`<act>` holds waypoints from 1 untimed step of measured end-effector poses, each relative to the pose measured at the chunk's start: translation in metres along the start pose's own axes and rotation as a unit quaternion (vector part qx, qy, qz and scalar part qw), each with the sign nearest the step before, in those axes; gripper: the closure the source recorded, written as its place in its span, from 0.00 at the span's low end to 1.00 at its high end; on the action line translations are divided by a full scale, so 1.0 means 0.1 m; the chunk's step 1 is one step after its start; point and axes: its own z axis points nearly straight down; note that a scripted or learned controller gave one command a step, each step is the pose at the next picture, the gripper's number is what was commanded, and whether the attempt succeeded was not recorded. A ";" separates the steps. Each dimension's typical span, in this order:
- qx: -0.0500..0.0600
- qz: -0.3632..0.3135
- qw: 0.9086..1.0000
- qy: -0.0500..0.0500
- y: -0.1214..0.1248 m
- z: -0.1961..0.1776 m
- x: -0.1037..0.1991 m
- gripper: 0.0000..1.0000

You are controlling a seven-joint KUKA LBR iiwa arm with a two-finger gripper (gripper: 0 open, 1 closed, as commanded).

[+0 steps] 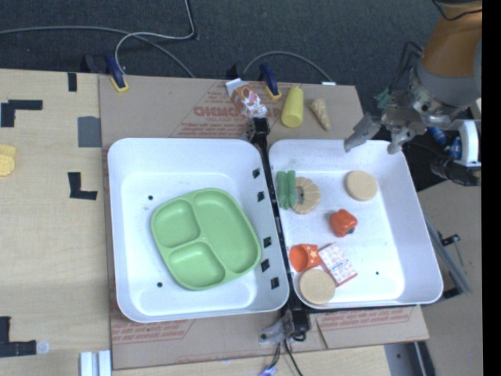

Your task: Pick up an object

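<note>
- At the near edge of the right bin point(407, 233), a tan disc point(317, 286) lies against the front wall, touching a red-and-white packet point(338, 263) and an orange piece point(304, 255) just behind it.
- In the left bin point(129, 210), a green divided tray point(205, 237) sits alone, tilted toward the near corner.
- Mid-bin on the right, a red pepper-like toy point(343, 222) stands apart from the rest; no particular target is named, so any of these items would serve.
- Toward the far side of the right bin, green sticks point(286, 189) lie lengthwise along the divider, touching a ridged tan round point(304, 195); a plain tan cookie point(361, 185) rests near the far right corner.
- The hand point(379, 135) hovers at the right bin's far edge with its two fingers spread apart and nothing between them.
- The cookie is judged the nearest candidate: it lies just toward the camera from the hand, slightly toward the left bin.
- Beyond the bins, a yellow cylinder point(292, 106) and a tan cone point(321, 113) rest on the table's far edge.
</note>
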 end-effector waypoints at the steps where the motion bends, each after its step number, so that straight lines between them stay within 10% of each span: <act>1: 0.002 0.001 1.000 0.000 -0.63 0.76 -0.28 0.00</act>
